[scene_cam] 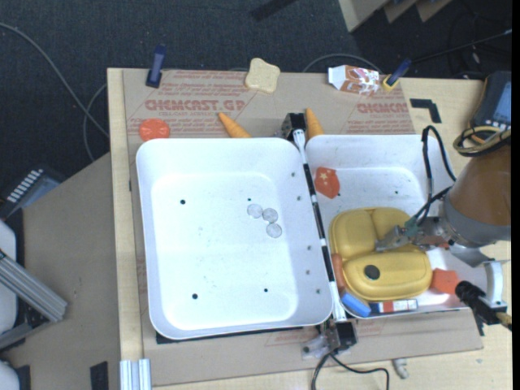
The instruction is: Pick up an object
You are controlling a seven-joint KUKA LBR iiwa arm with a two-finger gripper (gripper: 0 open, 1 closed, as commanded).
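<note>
The right bin point(366, 143) holds a pile. It includes a yellow lumpy object point(364, 226), a second yellow piece with a dark knob point(388, 273), a red-orange piece point(327, 182), a blue item point(355, 305) and an orange block point(444, 281). My gripper point(404, 236) reaches in from the right and sits low over the seam between the two yellow pieces. It looks to be touching them or just above them. The arm's orange band point(487, 193) is over the bin's right rim and hides that side of the bin.
The left bin point(150, 218) contains three small clear discs point(264, 215) near its middle. Outside the bins, on the cardboard at the back, lie a bread-shaped toy point(262, 75), a carrot point(233, 126), an orange disc point(153, 128) and a wrapper point(354, 78). Cables point(479, 139) hang at the right.
</note>
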